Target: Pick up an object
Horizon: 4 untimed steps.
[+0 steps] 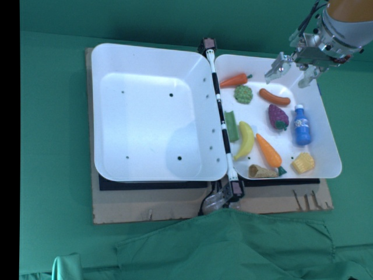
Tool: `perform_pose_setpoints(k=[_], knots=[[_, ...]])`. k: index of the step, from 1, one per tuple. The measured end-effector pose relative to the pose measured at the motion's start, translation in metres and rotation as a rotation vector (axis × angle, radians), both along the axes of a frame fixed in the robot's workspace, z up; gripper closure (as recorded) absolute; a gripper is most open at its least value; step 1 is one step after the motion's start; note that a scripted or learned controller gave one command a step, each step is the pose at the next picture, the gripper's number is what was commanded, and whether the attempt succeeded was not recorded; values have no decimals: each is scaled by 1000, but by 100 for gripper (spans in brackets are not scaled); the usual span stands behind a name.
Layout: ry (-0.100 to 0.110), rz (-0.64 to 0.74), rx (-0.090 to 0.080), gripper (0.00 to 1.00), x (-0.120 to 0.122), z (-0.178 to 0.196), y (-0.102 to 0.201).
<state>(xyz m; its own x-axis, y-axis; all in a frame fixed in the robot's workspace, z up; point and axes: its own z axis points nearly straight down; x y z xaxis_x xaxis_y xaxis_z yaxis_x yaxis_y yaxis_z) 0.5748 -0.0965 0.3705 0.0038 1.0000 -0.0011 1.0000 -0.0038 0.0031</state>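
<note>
Arm [348, 10] cut off by the top and right edges, orange band only partly in view, rest of the arm out of frame. Hand [292, 72] small; the far rim of the right bin [330, 156] is partly covered by it. Cardboard sheet [145, 212] mostly hidden under both bins, its front edge covered by the green cloth [233, 247], which runs off the bottom edge. Metal clamp [217, 202] at the front between the bins half-buried in cloth, shape unclear. Blue bottle [301, 126] label too small to read. Cone-shaped toy [262, 171] blurry, can't tell what it is.
</note>
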Motion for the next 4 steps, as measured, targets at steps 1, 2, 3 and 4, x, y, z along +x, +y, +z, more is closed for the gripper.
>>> perform_pose_setpoints(k=[1,2,3,4], knots=[[9,-4,1,0,-24,-100,-17],[5,-5,3,0,-25,-183,-69],[-21,7,6,0,-53,-184,-86],[-22,10,3,0,-100,-184,-85]])
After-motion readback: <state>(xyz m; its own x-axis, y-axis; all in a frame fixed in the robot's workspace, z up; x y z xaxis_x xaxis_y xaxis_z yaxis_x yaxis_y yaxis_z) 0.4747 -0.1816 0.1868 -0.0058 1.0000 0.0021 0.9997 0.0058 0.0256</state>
